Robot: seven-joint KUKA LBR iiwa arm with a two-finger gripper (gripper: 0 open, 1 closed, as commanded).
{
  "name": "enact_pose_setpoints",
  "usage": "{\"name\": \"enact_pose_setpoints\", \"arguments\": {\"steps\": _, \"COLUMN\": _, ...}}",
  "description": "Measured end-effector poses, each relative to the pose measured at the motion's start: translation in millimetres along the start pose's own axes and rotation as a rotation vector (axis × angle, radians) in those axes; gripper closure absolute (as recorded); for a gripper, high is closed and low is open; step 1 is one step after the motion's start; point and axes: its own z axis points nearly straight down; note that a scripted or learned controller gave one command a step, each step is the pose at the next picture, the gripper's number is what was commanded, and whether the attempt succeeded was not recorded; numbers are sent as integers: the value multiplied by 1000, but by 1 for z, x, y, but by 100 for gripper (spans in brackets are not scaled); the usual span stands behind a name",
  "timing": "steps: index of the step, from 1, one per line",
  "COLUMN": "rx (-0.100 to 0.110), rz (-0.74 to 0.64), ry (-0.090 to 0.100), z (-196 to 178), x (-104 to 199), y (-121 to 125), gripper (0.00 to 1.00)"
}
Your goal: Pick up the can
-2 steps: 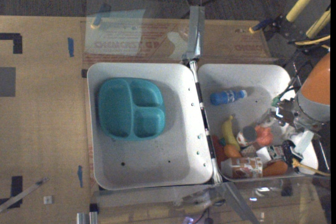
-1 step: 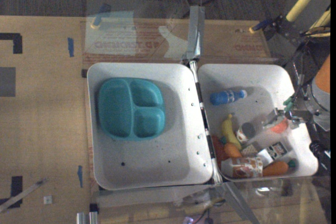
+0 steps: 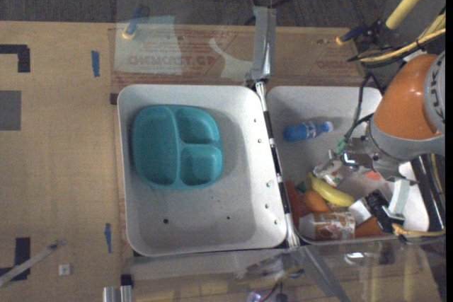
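The can [image 3: 328, 225] lies on its side at the front edge of the right bin [image 3: 304, 106]; it is pale with an orange-red label. My gripper [image 3: 345, 160] hangs over the middle of that bin, below the orange wrist band, behind the can and apart from it. A yellow banana [image 3: 331, 192] lies between the gripper and the can. I see nothing held in the gripper.
A blue bottle [image 3: 306, 130] lies at the back of the right bin. An orange fruit [image 3: 315, 202] and a red-orange thing [image 3: 294, 199] sit by the bin's left wall. A crumpled silvery packet [image 3: 326, 168] lies beside the gripper. The left bin [image 3: 205, 230] holds a teal divided plate [image 3: 177, 146].
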Motion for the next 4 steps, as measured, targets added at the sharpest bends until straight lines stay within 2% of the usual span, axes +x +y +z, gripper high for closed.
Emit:
{"name": "enact_pose_setpoints", "arguments": {"steps": 1, "rx": 0, "rz": 0, "ry": 0, "z": 0, "x": 0, "y": 0, "gripper": 0}}
{"name": "enact_pose_setpoints", "arguments": {"steps": 2, "rx": -3, "rz": 1, "ry": -2, "z": -10, "x": -1, "y": 1, "gripper": 100}}
{"name": "enact_pose_setpoints", "arguments": {"steps": 3, "rx": 2, "rz": 152, "ry": 0, "z": -113, "x": 103, "y": 8, "gripper": 100}}
{"name": "enact_pose_setpoints", "arguments": {"steps": 4, "rx": 2, "rz": 152, "ry": 0, "z": -113, "x": 103, "y": 8, "gripper": 0}}
